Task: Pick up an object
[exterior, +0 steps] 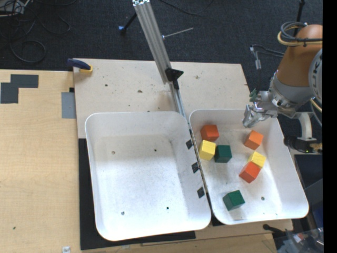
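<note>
A KUKA arm's tool [251, 118] hangs above the right bin's [295, 191] far corner; whether it is released or clenched cannot be told. The pick looks barely begun. The nearest candidate, an orange block [254, 139], sits just below with open floor around it, well off the rim. The next move calls for a descent squarely over it, clear of the yellow block [258, 158] beside.
</note>
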Available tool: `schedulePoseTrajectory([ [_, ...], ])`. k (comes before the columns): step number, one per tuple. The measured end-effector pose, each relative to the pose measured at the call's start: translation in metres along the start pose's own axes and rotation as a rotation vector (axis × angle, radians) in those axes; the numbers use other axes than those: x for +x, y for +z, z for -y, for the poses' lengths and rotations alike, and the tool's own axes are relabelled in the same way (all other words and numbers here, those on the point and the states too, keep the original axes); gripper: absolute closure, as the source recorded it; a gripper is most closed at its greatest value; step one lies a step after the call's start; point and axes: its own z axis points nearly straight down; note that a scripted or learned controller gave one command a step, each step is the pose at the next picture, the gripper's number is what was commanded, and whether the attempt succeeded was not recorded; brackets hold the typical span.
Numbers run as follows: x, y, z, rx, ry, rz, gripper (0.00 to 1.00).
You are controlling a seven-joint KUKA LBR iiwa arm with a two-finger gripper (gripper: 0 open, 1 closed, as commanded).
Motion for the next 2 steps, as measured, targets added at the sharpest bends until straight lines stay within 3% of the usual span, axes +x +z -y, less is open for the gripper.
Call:
schedulePoseTrajectory([
  [2,-0.006,-0.069,0.0,0.003,-0.005,-0.001,1.0],
])
